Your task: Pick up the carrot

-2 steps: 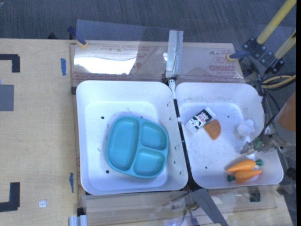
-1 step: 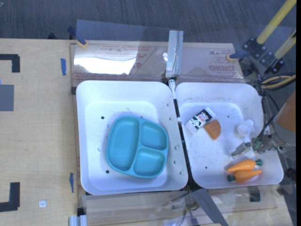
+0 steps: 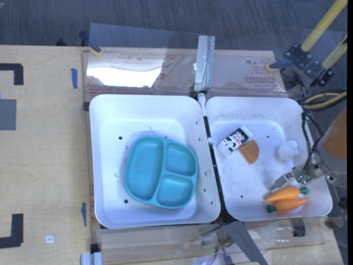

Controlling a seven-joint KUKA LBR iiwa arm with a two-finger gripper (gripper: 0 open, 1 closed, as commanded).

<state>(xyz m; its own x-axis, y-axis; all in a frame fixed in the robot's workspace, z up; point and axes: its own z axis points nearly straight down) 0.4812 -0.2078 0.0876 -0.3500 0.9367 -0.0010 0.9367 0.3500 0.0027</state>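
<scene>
Two white bins are sitting side by side on the counter [image 3: 44, 148]. The left bin [image 3: 105, 115] is holding a teal divided plate [image 3: 161, 171] lying flat near its middle, its three compartments facing up. In the right bin [image 3: 265, 112], two carrots are lying close together at about five o'clock, near the front right corner: the upper carrot [image 3: 284, 194] is pointing its tip toward nine o'clock with its green top toward three o'clock, and a second carrot [image 3: 288, 205] is lying just below it, the two touching or nearly so. The tool [image 3: 292, 176] is hanging just above the upper carrot, at its one o'clock side, reaching in from three o'clock; whether its fingers are spread or pressed together cannot be told, since they are small and blurred against the bin. A black-and-white carton [image 3: 234, 140] is lying at about eleven o'clock in the right bin, with a brown wedge [image 3: 249, 151] touching its lower right edge. A pale white item [image 3: 287, 149] is resting near the bin's right wall at two o'clock.
</scene>
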